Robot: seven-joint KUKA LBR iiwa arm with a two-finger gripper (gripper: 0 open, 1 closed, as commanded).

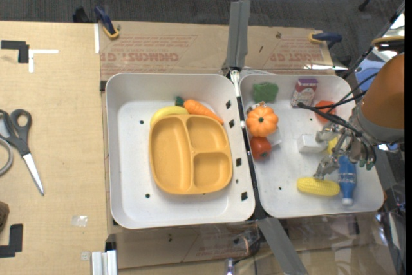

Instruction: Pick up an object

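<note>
My gripper (325, 151) hangs over the right bin (283, 199), on its right side, and looks open with nothing between its fingers. A white block (309, 143) lies just to its left. Below it lie a yellow corn cob (317, 187) and a blue bottle (347, 181). Farther left in the same bin sit an orange pumpkin (262, 120) and a red tomato (260, 147). A green piece (264, 91), a purple-and-white box (305, 91) and a red-orange piece (325, 109) lie along the far wall.
The left bin (125, 158) holds a yellow divided plate (190, 154), with a carrot (203, 109) and a banana (166, 113) at its far edge. Scissors (22, 146) lie on the bench at the far left. Cables run from the arm across the right bin's far corner.
</note>
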